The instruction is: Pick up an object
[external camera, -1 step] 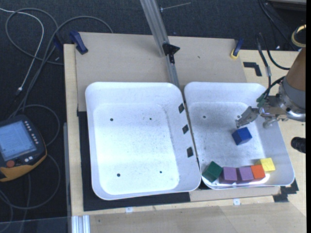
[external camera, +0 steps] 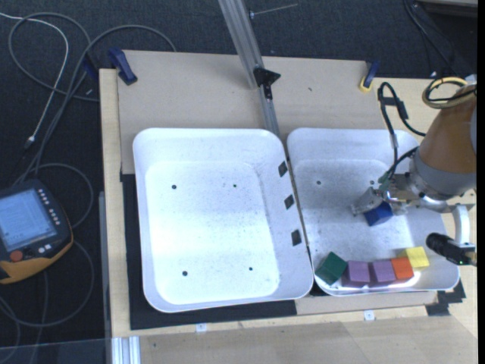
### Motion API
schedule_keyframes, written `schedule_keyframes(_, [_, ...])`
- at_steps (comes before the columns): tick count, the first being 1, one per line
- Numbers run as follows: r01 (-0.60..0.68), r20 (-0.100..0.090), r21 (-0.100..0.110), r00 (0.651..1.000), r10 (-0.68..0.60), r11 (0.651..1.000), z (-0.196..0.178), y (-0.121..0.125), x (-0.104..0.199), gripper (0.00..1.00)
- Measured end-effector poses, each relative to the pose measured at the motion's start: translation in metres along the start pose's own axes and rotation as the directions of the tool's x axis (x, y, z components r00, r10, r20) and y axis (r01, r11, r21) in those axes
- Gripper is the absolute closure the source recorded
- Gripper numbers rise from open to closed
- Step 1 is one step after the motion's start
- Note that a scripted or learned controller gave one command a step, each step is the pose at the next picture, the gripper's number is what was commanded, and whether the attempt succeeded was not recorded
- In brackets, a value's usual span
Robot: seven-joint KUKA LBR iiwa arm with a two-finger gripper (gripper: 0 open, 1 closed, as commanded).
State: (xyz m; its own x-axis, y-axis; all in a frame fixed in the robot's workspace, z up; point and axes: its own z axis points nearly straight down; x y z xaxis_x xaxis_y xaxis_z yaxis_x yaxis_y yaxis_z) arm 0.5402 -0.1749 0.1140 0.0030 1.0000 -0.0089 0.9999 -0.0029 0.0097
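The gripper [external camera: 373, 206] is sitting low in the right bin [external camera: 333, 154], and a blue block [external camera: 377, 215] is lying right at its fingertips, touching. Whether the block is being clamped, I cannot tell.

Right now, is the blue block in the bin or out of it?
In. The blue block sits inside the right bin, up against the gripper, apart from the coloured blocks along the near wall.

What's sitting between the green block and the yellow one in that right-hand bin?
In the camera view, two blocks lie between the green block and the yellow block: a purple block, then a pink block, with an orange block next.
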Motion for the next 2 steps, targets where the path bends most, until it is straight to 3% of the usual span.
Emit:
schedule_keyframes(1, [0.002,0.0,-0.01,1.0,-0.002,1.0,-0.0139,0.0028,0.0011,1.0])
schedule_keyframes(2, [0.002,-0.001,-0.007,1.0,-0.002,1.0,-0.0125,0.002,0.0015,0.0])
